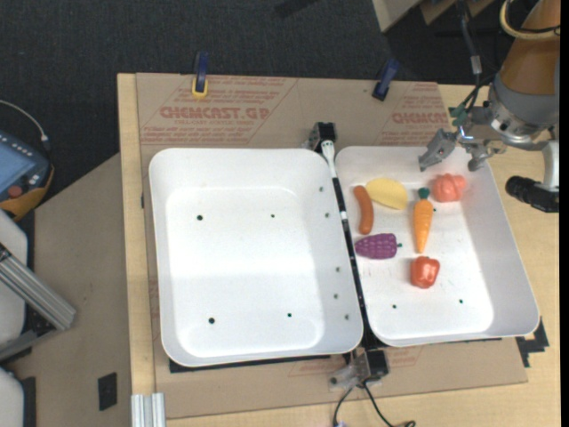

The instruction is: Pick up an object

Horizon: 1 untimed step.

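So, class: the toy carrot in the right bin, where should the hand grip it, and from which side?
Probably from above, across the carrot's thick upper part near its green top. It lies lengthwise, tapering toward the view's bottom, so the narrow tip offers less hold. The hand should close side to side, where bare bin floor flanks it.

The bench (107,203) is covered by a brown cardboard sheet (267,105) printed with red lettering, held at its far edge by a blue-and-yellow clamp (200,76) near the left corner and a blue clamp (386,80) further right. Two shallow white bins sit on the cardboard side by side, touching along their inner rims: the left bin (178,238) and the right bin (498,265). A small black clip (322,135) sits at the far end of the seam between them, and another black clip (369,365) with a trailing cable sits at the near end.
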### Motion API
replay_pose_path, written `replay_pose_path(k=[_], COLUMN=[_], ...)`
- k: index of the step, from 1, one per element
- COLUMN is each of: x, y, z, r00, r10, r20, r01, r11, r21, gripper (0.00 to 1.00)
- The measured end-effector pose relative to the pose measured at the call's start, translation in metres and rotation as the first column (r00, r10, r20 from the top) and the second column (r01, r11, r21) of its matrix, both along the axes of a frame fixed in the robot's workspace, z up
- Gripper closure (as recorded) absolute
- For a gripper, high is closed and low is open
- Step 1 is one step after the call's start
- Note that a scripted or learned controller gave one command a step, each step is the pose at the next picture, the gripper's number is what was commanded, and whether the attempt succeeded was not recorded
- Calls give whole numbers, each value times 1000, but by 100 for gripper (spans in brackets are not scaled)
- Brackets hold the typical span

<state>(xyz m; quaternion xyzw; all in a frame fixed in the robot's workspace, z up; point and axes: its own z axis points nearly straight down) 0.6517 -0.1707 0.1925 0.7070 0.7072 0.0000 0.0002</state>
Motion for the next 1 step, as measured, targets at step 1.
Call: replay_pose_path(k=[1], x=[-49], y=[22], z=[-114], r00=[1000], r10=[-2], r20=[-10], r01=[2], r11=[1000], r21=[4], gripper=[0])
